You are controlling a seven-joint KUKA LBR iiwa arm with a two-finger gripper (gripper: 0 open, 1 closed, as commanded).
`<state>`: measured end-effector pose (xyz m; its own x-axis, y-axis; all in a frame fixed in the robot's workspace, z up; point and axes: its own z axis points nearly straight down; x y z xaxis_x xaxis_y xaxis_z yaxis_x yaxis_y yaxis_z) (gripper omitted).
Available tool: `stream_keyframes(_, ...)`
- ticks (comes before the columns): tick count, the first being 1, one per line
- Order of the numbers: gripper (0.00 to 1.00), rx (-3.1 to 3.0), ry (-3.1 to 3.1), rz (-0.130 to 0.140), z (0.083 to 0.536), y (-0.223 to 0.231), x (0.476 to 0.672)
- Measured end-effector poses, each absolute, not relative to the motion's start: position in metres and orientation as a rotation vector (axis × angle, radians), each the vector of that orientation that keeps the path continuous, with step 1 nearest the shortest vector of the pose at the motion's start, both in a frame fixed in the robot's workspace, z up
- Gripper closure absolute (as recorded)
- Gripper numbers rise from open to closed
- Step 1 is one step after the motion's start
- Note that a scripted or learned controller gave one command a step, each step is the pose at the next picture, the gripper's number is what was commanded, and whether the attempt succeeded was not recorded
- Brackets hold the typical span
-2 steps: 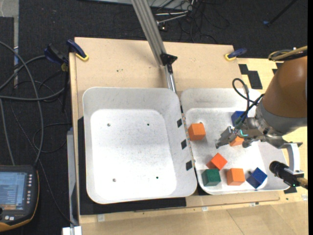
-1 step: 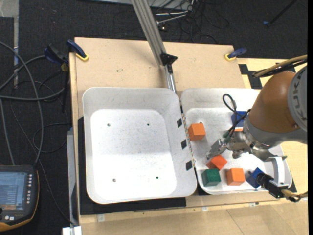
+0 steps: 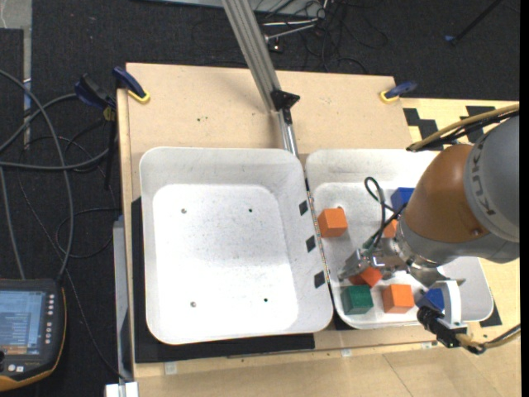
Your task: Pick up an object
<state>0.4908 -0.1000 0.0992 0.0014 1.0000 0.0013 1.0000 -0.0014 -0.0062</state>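
Reaching into right bin (image 3: 347,165), gripper (image 3: 365,265) low over red block (image 3: 370,276), beside green block (image 3: 358,299) and orange block (image 3: 397,297). Cannot tell whether anything is gripped. Angled down, likely to grab red one.

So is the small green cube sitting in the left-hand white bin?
No, the small green cube lies in the right white bin, beside orange blocks.
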Motion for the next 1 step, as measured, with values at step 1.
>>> stream_keyframes(1,1.0,-2.223,-2.22,-0.001,0.112,-0.1001,0.493)
